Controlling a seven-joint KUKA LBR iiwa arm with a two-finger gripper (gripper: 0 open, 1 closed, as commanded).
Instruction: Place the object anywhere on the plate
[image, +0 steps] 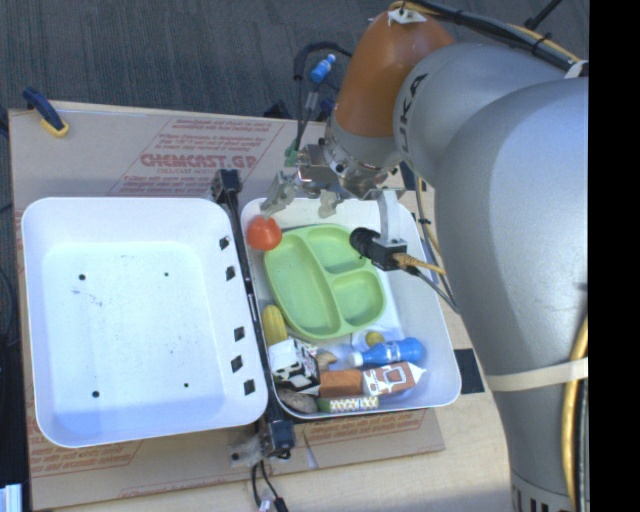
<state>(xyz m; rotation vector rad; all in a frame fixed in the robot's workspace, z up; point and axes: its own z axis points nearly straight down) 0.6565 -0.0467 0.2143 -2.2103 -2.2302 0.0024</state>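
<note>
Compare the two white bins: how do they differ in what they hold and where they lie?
The left bin shows a bare white floor with a few dark dots, while the right bin holds a green plate, an orange ball and small packages. The arm reaches over the right bin, not the left bin. Both are shallow, white and side by side.

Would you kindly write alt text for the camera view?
A grey arm's gripper hovers over the right bin's far end, near a red ball beside a green divided plate. Small items cluster at the bin's near end.
</note>
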